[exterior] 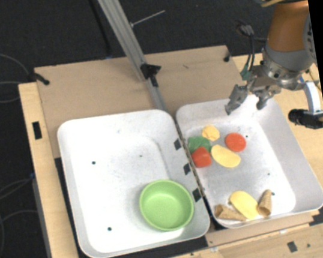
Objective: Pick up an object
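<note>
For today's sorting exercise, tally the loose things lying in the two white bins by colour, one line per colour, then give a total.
Green: 2, the bowl and the small green piece.
Red: 2, one at and one at.
Yellow: 3, at and.
Tan: 2, the cones at and.
Total: 9

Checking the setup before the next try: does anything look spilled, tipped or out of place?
Nothing stands out. The green bowl sits upright in the left bin; the toy food lies loose inside the right bin.
</note>
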`<state>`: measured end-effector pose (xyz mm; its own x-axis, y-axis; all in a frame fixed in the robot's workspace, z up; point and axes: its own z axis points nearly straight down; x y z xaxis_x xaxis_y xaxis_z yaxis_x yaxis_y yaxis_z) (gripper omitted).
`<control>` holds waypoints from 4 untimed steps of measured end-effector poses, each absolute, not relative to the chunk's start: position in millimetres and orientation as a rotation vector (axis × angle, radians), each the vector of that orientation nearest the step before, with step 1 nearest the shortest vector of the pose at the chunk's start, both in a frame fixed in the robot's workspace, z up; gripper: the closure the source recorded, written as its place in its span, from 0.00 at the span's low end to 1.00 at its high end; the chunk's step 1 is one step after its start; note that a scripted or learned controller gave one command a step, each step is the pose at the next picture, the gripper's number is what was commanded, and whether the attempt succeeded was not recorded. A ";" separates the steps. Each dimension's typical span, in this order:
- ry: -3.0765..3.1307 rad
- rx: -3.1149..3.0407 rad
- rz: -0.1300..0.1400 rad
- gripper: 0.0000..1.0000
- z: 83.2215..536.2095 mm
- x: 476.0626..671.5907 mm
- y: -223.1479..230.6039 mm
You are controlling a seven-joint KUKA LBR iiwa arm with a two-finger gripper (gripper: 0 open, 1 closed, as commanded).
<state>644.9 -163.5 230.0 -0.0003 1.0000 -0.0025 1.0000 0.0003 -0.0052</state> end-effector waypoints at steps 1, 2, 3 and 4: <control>-2.219 -2.221 0.009 0.00 169.4 637.0 -162.8; -2.222 -2.220 0.007 0.00 118.3 639.0 -155.5; -2.223 -2.224 -0.002 1.00 132.8 640.5 -156.3; -2.229 -2.222 -0.008 1.00 195.1 639.6 -150.7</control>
